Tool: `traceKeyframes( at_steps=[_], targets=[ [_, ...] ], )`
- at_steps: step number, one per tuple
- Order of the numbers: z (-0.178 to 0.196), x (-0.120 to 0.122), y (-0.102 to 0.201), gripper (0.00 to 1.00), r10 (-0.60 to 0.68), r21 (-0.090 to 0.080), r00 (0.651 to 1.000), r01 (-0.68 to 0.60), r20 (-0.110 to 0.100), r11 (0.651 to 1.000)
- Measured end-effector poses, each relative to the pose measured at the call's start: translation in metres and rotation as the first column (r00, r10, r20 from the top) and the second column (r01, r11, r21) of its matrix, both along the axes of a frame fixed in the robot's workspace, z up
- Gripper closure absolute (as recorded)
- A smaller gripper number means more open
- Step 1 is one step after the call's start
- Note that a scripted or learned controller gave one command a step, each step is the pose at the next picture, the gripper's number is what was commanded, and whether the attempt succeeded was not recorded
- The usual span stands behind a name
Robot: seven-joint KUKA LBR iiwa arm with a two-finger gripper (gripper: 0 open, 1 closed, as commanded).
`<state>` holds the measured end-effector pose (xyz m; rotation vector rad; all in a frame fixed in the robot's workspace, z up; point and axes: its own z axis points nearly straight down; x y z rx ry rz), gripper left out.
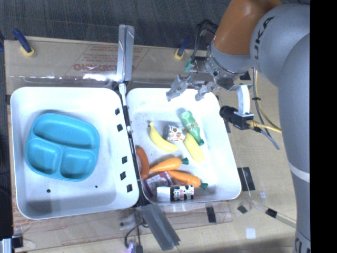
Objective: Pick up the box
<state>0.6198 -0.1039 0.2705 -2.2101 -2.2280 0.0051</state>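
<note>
The box (176, 134) is a small white and red carton lying in the middle of the right bin (227, 157), between a banana (159, 139) and a green bottle (190, 125). My gripper (190, 93) hangs over the bin's far edge, above and a little right of the box. Its two fingers are spread open with nothing between them.
The right bin also holds a yellow corn-like piece (194, 148), two carrots (167, 165), a dark packet (158, 181) and a white and black bottle (176, 193) near the front wall. A blue divided tray (63, 145) lies in the left bin (21, 194).
</note>
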Motion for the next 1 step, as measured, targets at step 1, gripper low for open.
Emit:
traceKeyframes(
  at_steps=[1],
  targets=[
    [-0.1585,-0.0402,-0.0233,0.00,-0.248,-0.001,0.969,0.248,0.004,0.969]
  ],
)
